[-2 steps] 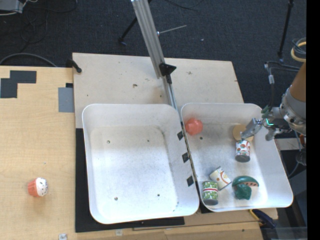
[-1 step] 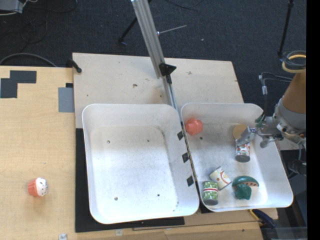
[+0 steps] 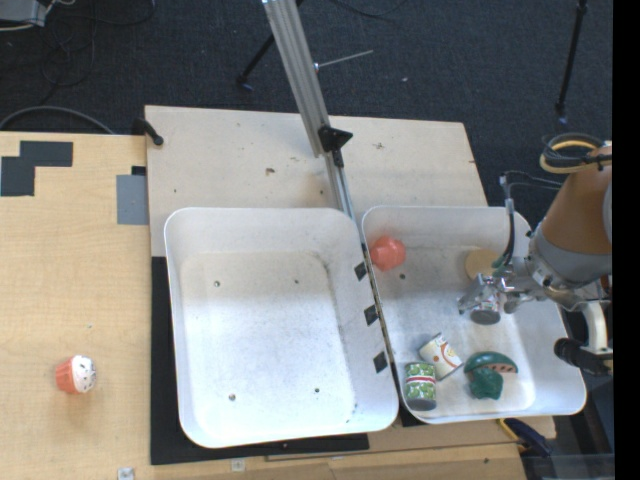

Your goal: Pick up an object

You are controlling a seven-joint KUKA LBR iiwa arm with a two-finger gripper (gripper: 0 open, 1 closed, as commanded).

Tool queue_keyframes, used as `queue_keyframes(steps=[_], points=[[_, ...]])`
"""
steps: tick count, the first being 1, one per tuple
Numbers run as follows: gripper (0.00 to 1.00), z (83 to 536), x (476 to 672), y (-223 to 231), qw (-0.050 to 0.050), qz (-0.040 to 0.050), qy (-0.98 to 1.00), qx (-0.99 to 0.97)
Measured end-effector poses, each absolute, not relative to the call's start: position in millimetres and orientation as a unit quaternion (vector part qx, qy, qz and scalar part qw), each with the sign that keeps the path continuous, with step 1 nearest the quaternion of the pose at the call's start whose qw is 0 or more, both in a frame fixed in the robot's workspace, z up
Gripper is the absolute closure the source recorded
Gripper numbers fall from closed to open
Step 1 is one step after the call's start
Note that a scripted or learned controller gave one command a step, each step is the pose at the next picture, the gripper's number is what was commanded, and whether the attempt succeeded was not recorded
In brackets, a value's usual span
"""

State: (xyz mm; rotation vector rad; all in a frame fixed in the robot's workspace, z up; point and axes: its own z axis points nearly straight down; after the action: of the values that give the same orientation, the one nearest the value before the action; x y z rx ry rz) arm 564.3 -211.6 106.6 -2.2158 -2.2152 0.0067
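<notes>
Two shallow white bins side by side on a pale bench (image 3: 420,153), the left bin (image 3: 190,268) bare inside apart from a few dark specks, the right bin (image 3: 445,228) holding several small things. Reaching in from the right, the grey arm (image 3: 575,233) with its orange band, ending in a metal gripper (image 3: 487,303) low over the middle of the right bin. Cannot tell how far the jaws stand apart, too small and blurred; nothing seen caught between them. Near the bin's upper left corner, just beside the divider, a red ball (image 3: 387,253). Close to the gripper's upper side, a flat tan disc (image 3: 480,263), partly hidden by the wrist. Toward the near edge, a small white cup (image 3: 440,353) lying tilted, touching or almost touching a green can (image 3: 421,385) just below it. To the right of those, a dark green toy (image 3: 488,373) with a red streak, apart from the gripper. Off on the wooden table at far left, well away from both bins, a small red and white toy (image 3: 75,375). Rising between the bins toward the top, a slanted metal rail (image 3: 300,68).
</notes>
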Motion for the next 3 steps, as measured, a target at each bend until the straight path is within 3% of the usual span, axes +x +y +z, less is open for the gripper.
queue_keyframes(steps=[1, 2, 3], points=[[0.00, 91.6, 564.8, -210.9, 0.001, 0.0006, -0.707, -0.707], [1.00, 101.8, 564.6, -211.3, 0.001, 0.0003, -0.706, -0.708], [1.00, 146.4, 569.4, -217.0, -0.001, -0.0003, -0.707, -0.707]])
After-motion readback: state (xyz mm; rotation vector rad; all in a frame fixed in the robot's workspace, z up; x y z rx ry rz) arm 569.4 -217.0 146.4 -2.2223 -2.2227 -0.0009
